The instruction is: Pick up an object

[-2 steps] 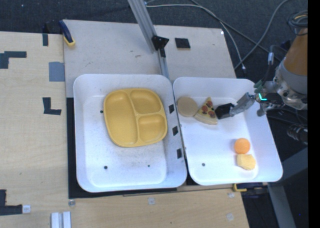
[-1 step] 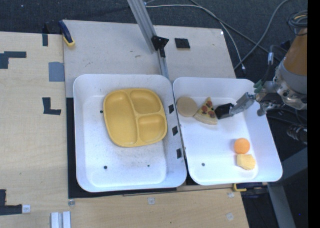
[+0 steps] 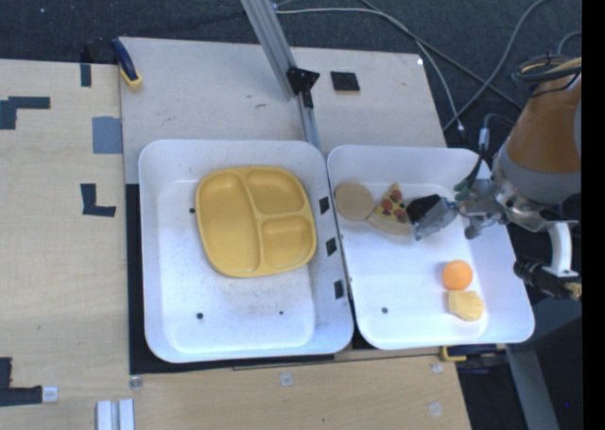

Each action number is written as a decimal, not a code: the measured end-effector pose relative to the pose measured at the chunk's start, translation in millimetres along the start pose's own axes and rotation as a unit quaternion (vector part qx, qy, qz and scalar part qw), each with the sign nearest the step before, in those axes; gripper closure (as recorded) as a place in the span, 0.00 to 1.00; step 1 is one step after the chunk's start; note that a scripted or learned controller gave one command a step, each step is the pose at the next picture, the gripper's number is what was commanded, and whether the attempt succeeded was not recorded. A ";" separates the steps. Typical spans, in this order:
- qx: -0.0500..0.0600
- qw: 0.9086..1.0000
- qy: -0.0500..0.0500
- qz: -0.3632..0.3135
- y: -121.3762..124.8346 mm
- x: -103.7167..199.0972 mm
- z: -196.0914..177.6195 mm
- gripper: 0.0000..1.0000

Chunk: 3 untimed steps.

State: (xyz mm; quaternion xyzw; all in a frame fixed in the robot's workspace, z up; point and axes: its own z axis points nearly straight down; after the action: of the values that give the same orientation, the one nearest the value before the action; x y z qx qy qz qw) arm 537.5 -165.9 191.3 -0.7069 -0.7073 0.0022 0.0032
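In the right bin (image 3: 492, 329) lie a tan round cookie (image 3: 354, 199), a pizza slice (image 3: 388, 210), an orange ball (image 3: 458, 274) and a pale yellow chunk (image 3: 465, 305). My gripper (image 3: 427, 214) reaches in from the right, low over the bin's upper middle. Its dark tip sits at the right edge of the pizza slice, touching or just over it. The orange ball and the yellow chunk lie apart from it, toward the bin's front right.
The left bin (image 3: 165, 324) holds a yellow divided plate (image 3: 256, 220). A grey metal pole (image 3: 265, 17) slants down to the gap between the bins. Cables run across the dark floor behind the bench.
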 end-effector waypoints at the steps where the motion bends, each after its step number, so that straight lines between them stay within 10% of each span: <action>1: 0.000 1.000 0.000 0.000 -3.7 10.6 51.7 0.00; 2: -0.004 1.000 -0.001 0.000 -3.3 11.1 103.9 0.00; 3: -0.004 1.000 -0.002 0.000 -2.8 10.5 91.1 1.00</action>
State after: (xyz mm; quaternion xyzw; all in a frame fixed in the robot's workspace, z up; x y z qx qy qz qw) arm 534.0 -155.3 100.3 -0.7067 -0.7076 0.0006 -0.0012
